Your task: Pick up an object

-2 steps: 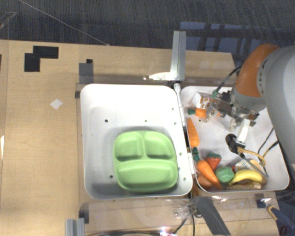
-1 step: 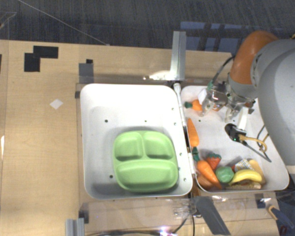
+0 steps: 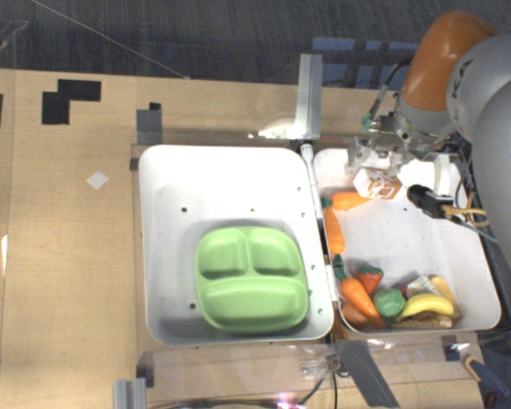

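Light wooden bench [image 3: 60, 254] with dark carpet along the top, and two white bins side by side on it. The left bin [image 3: 166, 186] has a green divided tray [image 3: 251, 278] sitting toward its near side, slightly turned. The right bin [image 3: 468, 254] holds the toy food: carrots [image 3: 358, 296] and other orange pieces run down its left wall, and in the near corner there's a green piece [image 3: 390, 302] next to a banana [image 3: 427, 305]. The arm [image 3: 460, 66] comes in from the right, and its gripper [image 3: 376, 164] is over the far left part of the right bin. Right under the gripper is a small white and orange box [image 3: 378, 186], looks like it's touching or nearly so, with an orange piece [image 3: 349, 200] just beside it. Honestly can't tell how wide the gripper is, or if it's got the box at all.
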`<action>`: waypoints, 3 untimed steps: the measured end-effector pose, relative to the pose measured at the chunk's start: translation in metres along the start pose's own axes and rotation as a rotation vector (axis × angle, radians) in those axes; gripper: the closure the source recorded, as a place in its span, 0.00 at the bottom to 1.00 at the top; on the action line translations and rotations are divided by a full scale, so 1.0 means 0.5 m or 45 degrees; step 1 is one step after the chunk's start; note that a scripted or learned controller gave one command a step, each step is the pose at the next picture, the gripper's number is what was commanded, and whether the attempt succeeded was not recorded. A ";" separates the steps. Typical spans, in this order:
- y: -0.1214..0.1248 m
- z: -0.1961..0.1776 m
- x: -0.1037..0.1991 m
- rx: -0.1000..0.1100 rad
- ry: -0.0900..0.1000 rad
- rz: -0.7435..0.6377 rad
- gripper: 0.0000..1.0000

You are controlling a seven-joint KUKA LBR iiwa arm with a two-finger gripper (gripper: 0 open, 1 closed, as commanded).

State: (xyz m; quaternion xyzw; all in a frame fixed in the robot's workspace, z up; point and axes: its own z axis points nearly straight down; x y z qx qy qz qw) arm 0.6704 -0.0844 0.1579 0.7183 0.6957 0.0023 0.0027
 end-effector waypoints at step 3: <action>-0.165 0.104 -0.018 -0.056 -0.001 0.086 0.00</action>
